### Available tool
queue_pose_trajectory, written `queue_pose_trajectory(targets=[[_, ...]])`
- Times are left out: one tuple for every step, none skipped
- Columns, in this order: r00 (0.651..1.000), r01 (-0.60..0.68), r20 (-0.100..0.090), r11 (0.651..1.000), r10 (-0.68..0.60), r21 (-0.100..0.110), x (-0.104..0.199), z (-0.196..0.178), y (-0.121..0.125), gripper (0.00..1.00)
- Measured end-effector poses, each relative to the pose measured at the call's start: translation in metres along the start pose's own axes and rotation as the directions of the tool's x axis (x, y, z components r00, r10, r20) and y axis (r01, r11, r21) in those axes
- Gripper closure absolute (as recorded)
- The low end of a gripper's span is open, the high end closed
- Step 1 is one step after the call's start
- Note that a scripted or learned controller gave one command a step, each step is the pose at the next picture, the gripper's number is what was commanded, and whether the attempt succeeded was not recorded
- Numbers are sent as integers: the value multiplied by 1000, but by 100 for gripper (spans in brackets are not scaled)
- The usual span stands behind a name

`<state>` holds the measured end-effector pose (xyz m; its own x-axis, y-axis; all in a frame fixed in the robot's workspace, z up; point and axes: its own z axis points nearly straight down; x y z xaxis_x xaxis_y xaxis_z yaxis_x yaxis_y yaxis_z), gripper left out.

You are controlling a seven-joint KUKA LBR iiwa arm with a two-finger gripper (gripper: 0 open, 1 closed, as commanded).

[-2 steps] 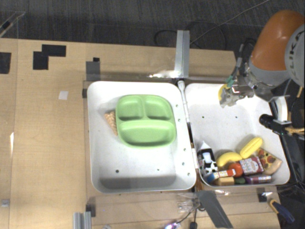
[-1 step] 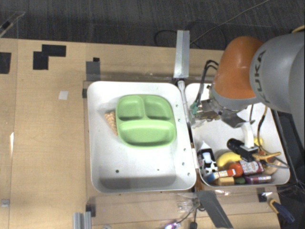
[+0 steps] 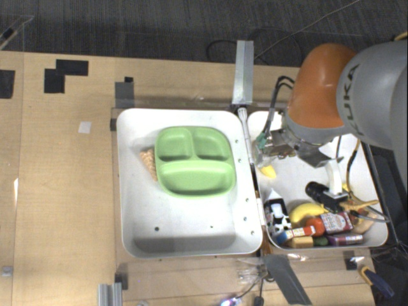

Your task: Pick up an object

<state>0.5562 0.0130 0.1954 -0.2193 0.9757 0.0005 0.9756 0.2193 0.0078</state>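
Pincer [image 3: 266,146], grip unreadable, hangs near one yellow piece [image 3: 268,170]; one green divided plate [image 3: 194,161], one banana [image 3: 306,210].

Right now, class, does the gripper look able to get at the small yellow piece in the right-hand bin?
Probably yes. The gripper hangs close beside the small yellow piece, which lies uncovered on bare floor of the right bin, apart from the banana. The bin's wall close by may crowd it.

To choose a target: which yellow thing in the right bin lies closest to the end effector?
The small yellow piece, just beside the end effector; the banana lies farther off.
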Motion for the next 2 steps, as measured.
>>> queue_pose_trajectory(targets=[[997,-71,2,997,71,4,-77,11,33,100],[998,-70,2,998,70,4,-77,10,33,0]])
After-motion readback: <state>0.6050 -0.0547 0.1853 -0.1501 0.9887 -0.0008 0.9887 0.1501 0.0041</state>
